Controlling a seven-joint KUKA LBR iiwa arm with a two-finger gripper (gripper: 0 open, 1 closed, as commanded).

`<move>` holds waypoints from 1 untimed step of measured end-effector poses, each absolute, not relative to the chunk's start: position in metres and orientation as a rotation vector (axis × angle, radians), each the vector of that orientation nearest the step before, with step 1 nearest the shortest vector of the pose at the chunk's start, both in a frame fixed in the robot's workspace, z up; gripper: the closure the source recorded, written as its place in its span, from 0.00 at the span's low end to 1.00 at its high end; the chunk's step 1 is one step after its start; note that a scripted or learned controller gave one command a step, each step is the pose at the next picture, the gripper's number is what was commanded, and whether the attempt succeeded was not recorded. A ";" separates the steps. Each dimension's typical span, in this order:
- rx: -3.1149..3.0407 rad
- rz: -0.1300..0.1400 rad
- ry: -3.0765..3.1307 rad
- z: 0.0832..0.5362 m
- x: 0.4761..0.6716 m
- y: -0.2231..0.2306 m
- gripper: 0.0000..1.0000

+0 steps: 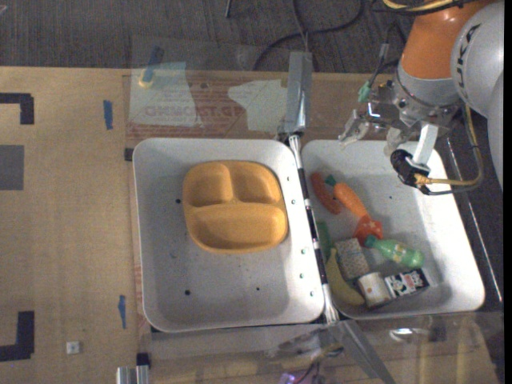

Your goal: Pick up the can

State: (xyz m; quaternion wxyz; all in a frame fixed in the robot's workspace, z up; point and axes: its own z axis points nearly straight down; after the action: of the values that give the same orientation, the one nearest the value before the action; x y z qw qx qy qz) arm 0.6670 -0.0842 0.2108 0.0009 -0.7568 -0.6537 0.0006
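**Arm poised above the right bin, can not yet picked up**

The arm (pixel 452 46), grey with its orange band, reaches in from the right and hangs over the far edge of the right bin (pixel 460 238). The left bin (pixel 160 278) holds a yellow divided plate (pixel 234 206) and nothing the task concerns.

The gripper (pixel 370 125) sits above the right bin's far rim, well apart from the clutter at the near end. Its state I cannot tell, as the wrist and cabling crowd the view there. Nothing shows in its grasp.

The can (pixel 372 287) appears to be the small cylinder lying on its side near the front of the right bin, touching a dark carton (pixel 408 281) and resting against a yellow banana-like piece (pixel 340 282). I judge the task to be at the approach step. The next move calls for travel toward the near end, then a descent aligned across the can's round body, avoiding the carton beside it.

The can's label is too small to read, and part of it is hidden by its neighbours. A green bottle (pixel 396 251) and a carrot (pixel 352 201) lie nearby.
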 end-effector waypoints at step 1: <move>-2.730 -0.001 -1.555 0.096 0.661 -0.109 0.00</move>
State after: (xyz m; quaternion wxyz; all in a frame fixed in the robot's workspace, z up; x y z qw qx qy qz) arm 0.6606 -0.1091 0.0961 -0.0002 -0.8689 -0.4950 -0.0004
